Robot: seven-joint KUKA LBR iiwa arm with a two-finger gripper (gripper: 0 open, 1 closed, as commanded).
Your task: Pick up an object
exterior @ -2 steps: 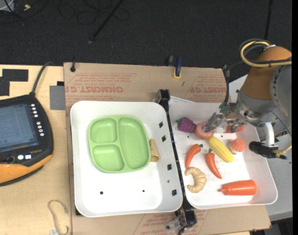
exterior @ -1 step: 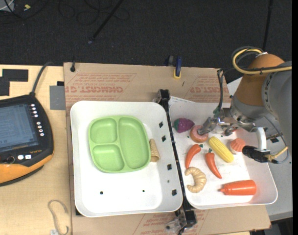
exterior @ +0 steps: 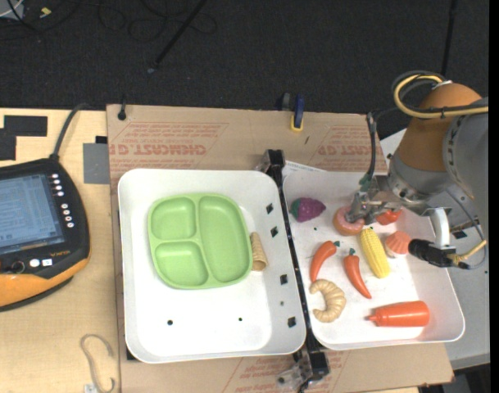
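End effector (exterior: 365,211) lowered into the right bin (exterior: 446,322), over a pink doughnut-like toy (exterior: 347,221) beside the corn cob (exterior: 374,250); its grip state cannot be told. Nothing visibly lifted; the pick remains.

Claw (exterior: 365,210) low over pink toy (exterior: 347,221) in right bin (exterior: 446,322), green tray (exterior: 198,241) in left bin (exterior: 151,326)

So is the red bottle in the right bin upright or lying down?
Lying down. The red bottle rests on its side on the floor of the right bin, long axis running across the view, near the front edge.
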